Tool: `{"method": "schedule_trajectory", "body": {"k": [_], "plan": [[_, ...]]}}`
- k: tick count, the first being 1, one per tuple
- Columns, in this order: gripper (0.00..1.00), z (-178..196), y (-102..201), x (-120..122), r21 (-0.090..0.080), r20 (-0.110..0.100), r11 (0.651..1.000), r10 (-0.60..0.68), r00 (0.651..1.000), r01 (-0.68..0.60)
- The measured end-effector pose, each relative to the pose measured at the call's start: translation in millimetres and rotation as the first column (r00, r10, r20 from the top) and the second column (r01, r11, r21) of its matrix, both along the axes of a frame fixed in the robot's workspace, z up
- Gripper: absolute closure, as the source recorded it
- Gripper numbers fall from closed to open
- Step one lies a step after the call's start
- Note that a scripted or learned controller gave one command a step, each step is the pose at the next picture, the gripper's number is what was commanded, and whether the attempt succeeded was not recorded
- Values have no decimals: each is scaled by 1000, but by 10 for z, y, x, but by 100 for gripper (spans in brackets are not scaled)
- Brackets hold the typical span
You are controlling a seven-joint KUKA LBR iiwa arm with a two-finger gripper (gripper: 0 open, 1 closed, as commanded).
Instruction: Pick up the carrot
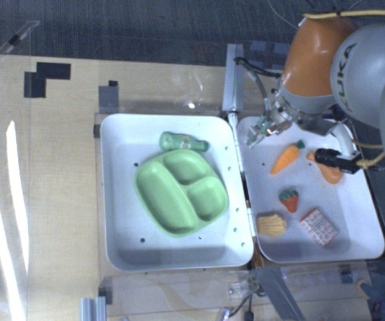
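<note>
The carrot [286, 159] is orange with a small green top and lies slanted in the upper middle of the right bin [373, 236]. My gripper [262, 128] hangs over that bin's upper left corner, up and to the left of the carrot and apart from it. Nothing shows in its grasp. The grey arm with its orange band reaches in from the upper right.
The right bin also holds an orange piece [330, 174], a strawberry [288, 200], a yellow ridged snack [271, 225] and a pink patterned block [319, 226]. In the left bin [115, 246] lie a green divided plate [181, 190] and a green bottle [182, 142].
</note>
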State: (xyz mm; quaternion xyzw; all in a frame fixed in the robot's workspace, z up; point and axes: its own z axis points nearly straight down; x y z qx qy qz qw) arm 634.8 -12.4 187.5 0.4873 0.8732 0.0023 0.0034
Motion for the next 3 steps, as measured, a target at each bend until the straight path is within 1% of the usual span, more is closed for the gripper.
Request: {"method": "schedule_trajectory", "body": {"k": [1, 2, 3], "plan": [[100, 129, -755, 355, -1, 1, 989, -146, 989, 146], [0, 128, -751, 356, -1, 0, 989, -145, 989, 145], [0, -995, -1216, 264, -1, 0, 996, -94, 996, 94]]}}
